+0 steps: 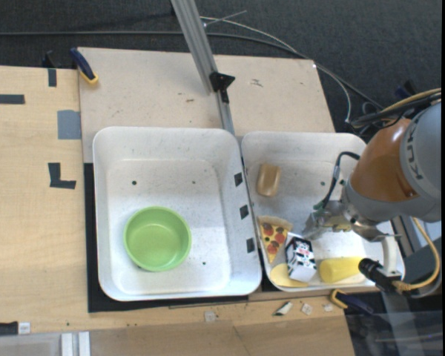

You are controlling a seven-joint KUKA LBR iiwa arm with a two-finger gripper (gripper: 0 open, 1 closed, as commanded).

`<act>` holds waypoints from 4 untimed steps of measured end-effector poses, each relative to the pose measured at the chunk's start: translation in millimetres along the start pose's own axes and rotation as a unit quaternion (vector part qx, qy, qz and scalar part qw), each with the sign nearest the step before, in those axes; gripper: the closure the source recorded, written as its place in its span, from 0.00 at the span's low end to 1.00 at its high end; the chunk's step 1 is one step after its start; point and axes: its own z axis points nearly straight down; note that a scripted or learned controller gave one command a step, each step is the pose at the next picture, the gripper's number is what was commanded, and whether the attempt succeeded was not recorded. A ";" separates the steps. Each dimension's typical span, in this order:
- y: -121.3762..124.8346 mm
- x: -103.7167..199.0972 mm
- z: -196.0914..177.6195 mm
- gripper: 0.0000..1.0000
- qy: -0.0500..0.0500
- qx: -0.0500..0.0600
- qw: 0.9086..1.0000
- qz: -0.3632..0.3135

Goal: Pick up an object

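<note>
In the right bin (300, 148), a tan bread-like piece (268, 179) lies near the left wall. A pizza slice toy (273, 233) sits lower down, beside a small black-and-white object (301, 258). A yellow block (340, 269) and a flat yellow piece (279, 274) lie along the front wall. My gripper (320, 221) hangs low over the bin's right half, just above and right of the black-and-white object, with nothing visibly in it. A green bowl (158, 238) rests in the left bin (107, 199).
A slanted metal pole (200, 43) runs down to the seam between the bins. A blue-and-yellow clamp (84, 66) sits at the board's back left corner. Cables (371, 113) trail at the right by the arm. Small scraps (293, 308) lie before the right bin.
</note>
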 end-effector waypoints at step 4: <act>-4.5 -9.0 -158.0 1.00 -0.001 -0.003 1.000 -0.001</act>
